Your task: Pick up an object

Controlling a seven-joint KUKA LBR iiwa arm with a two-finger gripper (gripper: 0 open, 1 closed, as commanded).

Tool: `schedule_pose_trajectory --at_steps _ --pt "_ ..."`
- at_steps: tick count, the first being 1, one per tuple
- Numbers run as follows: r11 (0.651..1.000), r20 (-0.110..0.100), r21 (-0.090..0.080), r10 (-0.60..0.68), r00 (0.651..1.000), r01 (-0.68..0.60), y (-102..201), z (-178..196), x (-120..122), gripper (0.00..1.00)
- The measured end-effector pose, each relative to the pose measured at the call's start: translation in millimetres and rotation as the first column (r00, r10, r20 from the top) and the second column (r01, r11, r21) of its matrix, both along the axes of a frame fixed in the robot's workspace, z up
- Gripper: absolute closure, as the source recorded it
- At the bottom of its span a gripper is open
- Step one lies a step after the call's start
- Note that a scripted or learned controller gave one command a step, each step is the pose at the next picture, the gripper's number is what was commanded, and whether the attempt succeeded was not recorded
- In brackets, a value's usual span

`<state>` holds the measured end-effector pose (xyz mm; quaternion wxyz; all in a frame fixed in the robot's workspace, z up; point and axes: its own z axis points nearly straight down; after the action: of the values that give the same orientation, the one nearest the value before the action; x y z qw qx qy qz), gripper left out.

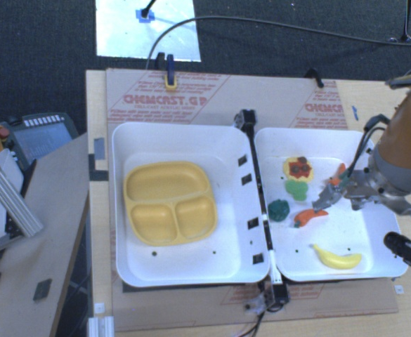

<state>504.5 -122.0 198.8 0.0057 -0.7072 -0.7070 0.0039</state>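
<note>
1. Orange carrot toy (pixel 310 217) is lying in the right bin (pixel 374 262), closest item to the gripper (pixel 326 198), so it looks like the target.
2. Gripper is hovering just above it, fingers slightly apart, gripping nothing.
3. Green toy (pixel 279 210), banana (pixel 337 258) and yellow tray (pixel 168 201) in the left bin (pixel 191 272) are sitting untouched.
</note>
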Motion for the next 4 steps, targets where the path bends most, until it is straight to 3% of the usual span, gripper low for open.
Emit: schedule_pose_trajectory --at_steps 1,3,4 --pt "1.0 0.01 -0.002 0.003 1.0 -0.003 0 5 2 0.0" --pt "1.0 0.007 0.0 0.001 1.0 -0.001 -7 -111 -1 0.0" --pt "1.0 0.01 -0.002 0.0 1.0 0.0 -8 -99 0 1.0"
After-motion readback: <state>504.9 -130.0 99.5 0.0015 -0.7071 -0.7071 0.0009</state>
